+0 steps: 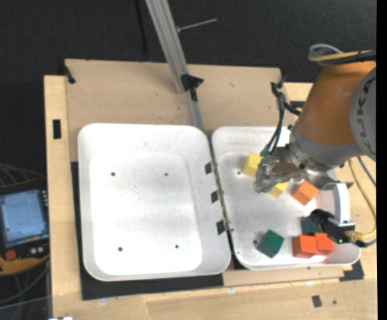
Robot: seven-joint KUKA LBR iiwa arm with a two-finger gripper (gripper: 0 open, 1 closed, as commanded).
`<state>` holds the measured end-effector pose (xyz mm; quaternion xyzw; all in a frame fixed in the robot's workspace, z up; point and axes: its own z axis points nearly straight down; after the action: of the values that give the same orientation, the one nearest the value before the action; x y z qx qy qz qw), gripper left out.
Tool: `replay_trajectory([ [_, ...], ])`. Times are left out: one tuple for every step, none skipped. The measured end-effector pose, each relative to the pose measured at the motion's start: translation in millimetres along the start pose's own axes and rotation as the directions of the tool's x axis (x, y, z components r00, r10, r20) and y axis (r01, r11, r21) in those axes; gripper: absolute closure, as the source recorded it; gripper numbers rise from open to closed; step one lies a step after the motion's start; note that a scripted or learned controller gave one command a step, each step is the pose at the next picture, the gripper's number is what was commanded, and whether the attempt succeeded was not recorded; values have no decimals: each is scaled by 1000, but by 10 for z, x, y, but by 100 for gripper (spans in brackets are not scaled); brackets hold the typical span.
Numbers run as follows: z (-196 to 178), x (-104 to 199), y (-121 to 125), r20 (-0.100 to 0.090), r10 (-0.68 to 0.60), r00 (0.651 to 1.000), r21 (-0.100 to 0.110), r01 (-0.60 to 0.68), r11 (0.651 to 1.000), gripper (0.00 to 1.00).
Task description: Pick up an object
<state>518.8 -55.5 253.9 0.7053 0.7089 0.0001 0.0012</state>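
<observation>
1. Claw (271, 179): you see it low inside the right bin (247, 262), hanging from the grey and orange arm (333, 115) that enters from 3 o'clock. Whether it is spread or closed cannot be told from this angle; the wrist hides the tips.

2. Yellow block (251, 165): it lies at the claw's 10 o'clock, just beside it. A second yellow piece (279, 189) peeks out at the claw's 4 o'clock, partly hidden under the wrist. Either could be your target.

3. Other choices: an orange block (305, 193) sits at the claw's 4 o'clock, a green block (270, 243) at 6 o'clock, and a red-orange block (307, 245) near the bin's 5 o'clock corner.

4. Handling, as a judgement: these look like small, stiff, light blocks that won't crush. Take one across two flat opposite faces, square on; a corner grip would likely let it twist or pop free.

5. Left bin (87, 179): white, at 9 o'clock of the scene, well apart from the claw.
</observation>
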Motion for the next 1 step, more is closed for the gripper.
replay_trajectory([
  [156,512,28,-2,-1,1000,4,1,1000,100],
])
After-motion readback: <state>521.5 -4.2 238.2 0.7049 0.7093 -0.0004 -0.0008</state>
